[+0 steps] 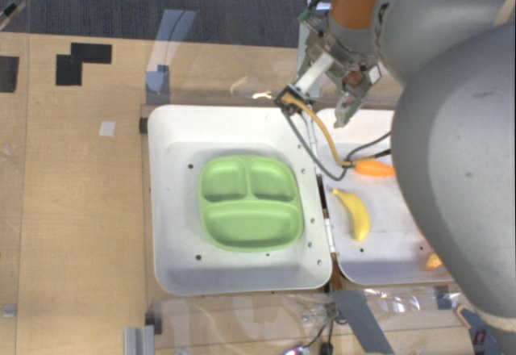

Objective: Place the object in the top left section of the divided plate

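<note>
Camera view looks down on two white bins side by side on the counter. The left bin (173, 265) holds a green divided plate (250, 224) at its middle, and all three of its sections, the top left section (223, 181) included, are bare. Nothing has been put there yet, so the placing is not done.

The right bin (387, 252) holds the loose things: a yellow banana (355, 214) near the wall the two bins share, an orange carrot-like piece (373, 169) just beyond it toward the counter's far edge, and a small yellow-orange bit (434, 262) half hidden by the arm's grey bulk toward the near edge. Which of these is meant I cannot tell from the task sentence.

The hand (322, 102) hangs above the far end of the shared wall, its two fingers spread apart with nothing between them. A black and yellow cable (316, 138) trails down from it across the right bin.

By my reckoning the task is at its very start: a thing has yet to be picked from the right bin, carried over the wall, and set down in the plate's top left section.
</note>
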